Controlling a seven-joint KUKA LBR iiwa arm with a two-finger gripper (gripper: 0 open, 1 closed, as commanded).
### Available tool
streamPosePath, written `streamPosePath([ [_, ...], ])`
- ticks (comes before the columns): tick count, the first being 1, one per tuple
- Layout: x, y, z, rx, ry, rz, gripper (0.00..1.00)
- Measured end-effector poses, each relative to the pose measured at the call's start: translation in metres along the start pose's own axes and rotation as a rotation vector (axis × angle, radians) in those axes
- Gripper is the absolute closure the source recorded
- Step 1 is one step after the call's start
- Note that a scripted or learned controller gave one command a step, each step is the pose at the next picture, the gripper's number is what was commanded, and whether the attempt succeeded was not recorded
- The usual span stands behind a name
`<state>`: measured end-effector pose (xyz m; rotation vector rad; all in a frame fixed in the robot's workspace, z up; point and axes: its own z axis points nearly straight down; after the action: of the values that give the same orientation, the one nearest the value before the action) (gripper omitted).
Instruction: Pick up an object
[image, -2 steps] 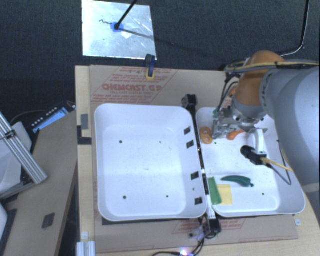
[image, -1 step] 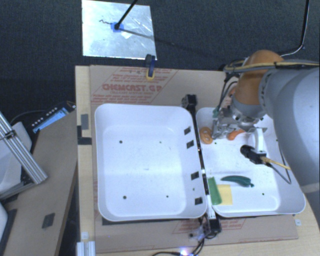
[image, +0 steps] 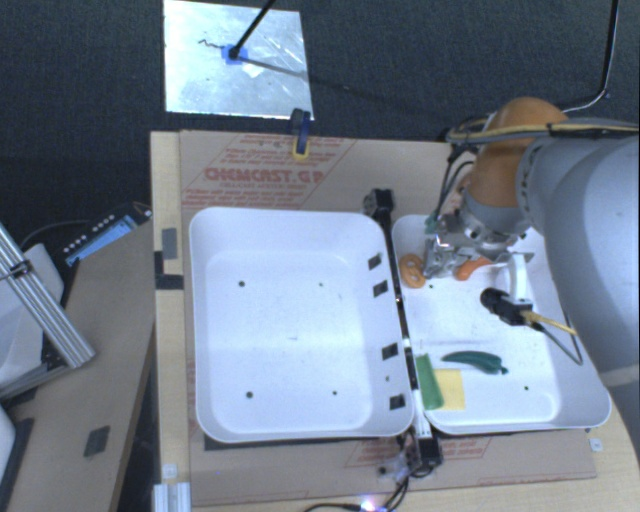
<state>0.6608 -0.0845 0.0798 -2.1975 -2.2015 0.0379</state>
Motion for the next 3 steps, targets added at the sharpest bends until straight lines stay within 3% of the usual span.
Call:
streamPosePath([
  [1, 0.000, 0.000, -0.010, 0.001, 0.000, -0.002, 1.00],
  [2, 0.000, -0.064, -0.001, -0.034, -0.004, 0.002, 1.00],
  [3, -0.021, -0.013, -0.005, -0.044, -0.006, -0.002, 1.00],
])
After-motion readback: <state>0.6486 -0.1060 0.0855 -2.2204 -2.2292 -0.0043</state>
